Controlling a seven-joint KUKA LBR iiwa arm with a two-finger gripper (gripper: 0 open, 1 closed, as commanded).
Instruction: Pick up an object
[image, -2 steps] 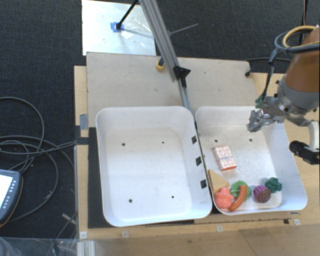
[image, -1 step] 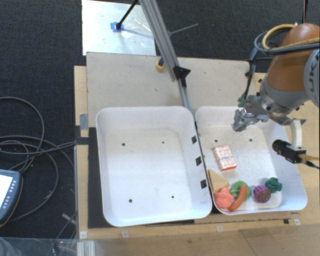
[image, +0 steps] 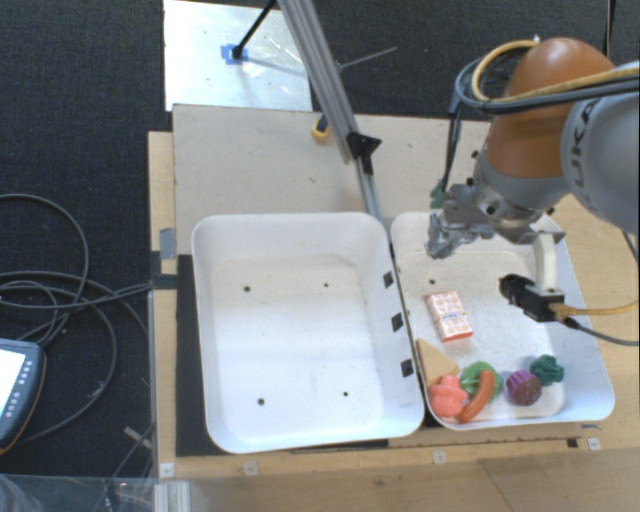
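My gripper (image: 447, 240) hangs over the far left part of the right bin (image: 580, 400), above its floor. A small orange and white box (image: 449, 315) lies in the middle of that bin, a little nearer the camera than the gripper. Along the bin's front lie a tan wedge (image: 434, 357), a red tomato-like toy (image: 448, 396), a green leafy toy (image: 478, 372), an orange-red sausage shape (image: 476, 396), a purple toy (image: 523, 387) and a dark green toy (image: 547, 369). Nothing shows between the gripper's fingers.
The left bin (image: 215, 300) sits beside the right one, with black clips (image: 397, 322) along the shared rim. A grey pole (image: 335, 90) slants across the back of the bench. A black fitting with a yellow cable (image: 530, 296) hangs from the arm over the right bin.
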